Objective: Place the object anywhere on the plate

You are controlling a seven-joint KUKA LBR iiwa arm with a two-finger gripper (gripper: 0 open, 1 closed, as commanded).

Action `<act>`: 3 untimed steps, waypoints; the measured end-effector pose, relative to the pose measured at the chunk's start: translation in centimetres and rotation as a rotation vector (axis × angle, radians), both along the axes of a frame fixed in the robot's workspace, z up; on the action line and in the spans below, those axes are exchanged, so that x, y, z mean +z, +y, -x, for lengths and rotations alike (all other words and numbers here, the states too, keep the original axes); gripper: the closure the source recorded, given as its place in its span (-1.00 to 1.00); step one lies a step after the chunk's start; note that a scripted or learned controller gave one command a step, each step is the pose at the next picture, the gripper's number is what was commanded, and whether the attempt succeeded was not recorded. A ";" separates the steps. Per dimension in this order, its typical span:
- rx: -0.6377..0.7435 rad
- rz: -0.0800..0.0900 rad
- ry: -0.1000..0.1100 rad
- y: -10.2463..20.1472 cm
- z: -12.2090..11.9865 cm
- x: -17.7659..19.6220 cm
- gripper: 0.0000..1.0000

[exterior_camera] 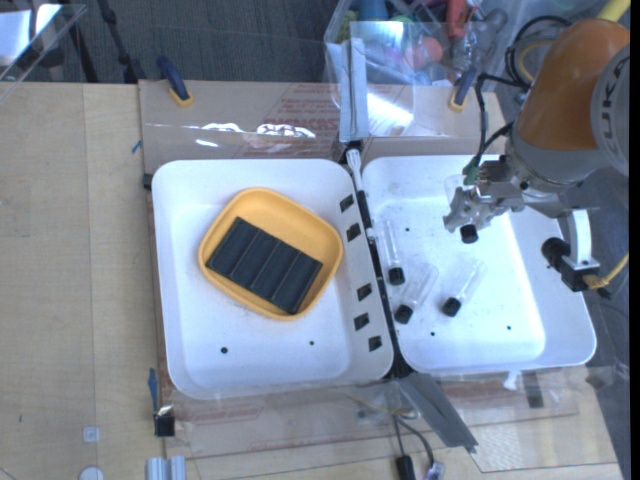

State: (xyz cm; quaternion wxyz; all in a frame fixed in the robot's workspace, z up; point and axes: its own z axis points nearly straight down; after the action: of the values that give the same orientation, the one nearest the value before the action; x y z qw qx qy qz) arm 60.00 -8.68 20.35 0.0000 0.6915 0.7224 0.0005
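Vials (462, 293) in right bin (560, 340) — light, slick, roll-prone; best pinched mid-body. Gripper (466, 218) finger state — cannot tell.

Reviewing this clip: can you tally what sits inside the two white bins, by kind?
Yellow plate: 1, in the left bin
Dark ridged slab lying on the plate: 1
Clear vials with black caps, right bin: 3 loose, plus what looks like 1 at the gripper, hold unclear
Total: 6
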 end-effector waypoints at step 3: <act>0.390 -0.001 0.004 10.9 1.3 -1.9 1.00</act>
State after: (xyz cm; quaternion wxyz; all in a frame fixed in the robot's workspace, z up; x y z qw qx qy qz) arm 58.65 2.26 18.41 -0.0017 0.5385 0.8426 -0.0006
